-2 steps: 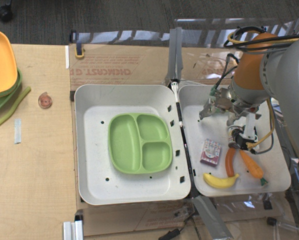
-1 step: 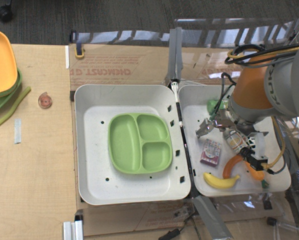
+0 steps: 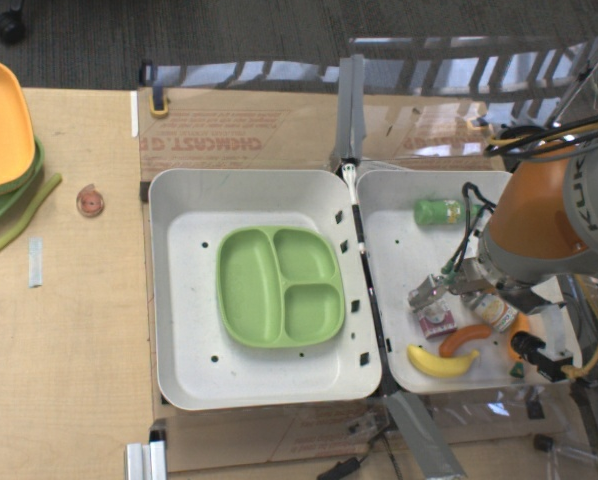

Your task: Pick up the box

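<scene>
The grey metal tool (image 3: 431, 290) is hanging just over the small red-and-white cardboard box (image 3: 436, 319), apparently lining up a grasp. I cannot tell whether it is open or closed.

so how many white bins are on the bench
2. The left bin holds a green divided plate. The right bin holds a banana, a green bottle and other small items, with the arm over it.

One fixed camera looks down at a slant on both bins (image 3: 164, 298); seemingly from moderate height.
</scene>
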### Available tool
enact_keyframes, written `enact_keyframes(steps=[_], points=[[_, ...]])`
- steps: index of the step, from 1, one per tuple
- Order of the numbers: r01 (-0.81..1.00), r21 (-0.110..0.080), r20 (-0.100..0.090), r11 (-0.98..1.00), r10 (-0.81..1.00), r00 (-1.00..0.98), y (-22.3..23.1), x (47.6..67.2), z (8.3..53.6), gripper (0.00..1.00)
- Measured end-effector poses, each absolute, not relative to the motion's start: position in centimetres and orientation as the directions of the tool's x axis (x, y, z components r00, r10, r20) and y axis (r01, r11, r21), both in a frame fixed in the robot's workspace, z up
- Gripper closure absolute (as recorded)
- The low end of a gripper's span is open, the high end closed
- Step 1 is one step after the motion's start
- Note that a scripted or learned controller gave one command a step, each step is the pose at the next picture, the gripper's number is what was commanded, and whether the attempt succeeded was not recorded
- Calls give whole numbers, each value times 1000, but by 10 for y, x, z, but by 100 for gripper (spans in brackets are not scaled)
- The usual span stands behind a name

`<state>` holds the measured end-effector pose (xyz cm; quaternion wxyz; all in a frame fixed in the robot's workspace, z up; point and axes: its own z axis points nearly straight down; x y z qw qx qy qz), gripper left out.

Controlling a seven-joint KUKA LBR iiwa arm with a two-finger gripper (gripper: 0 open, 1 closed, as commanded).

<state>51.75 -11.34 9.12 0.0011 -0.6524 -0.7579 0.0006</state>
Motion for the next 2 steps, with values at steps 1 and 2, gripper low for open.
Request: enact_keyframes(steps=[1, 2], points=[[989, -2, 0, 146, 989, -146, -114, 518, 100, 100], [998, -3, -1, 61, 998, -61, -41, 566, 206, 100]])
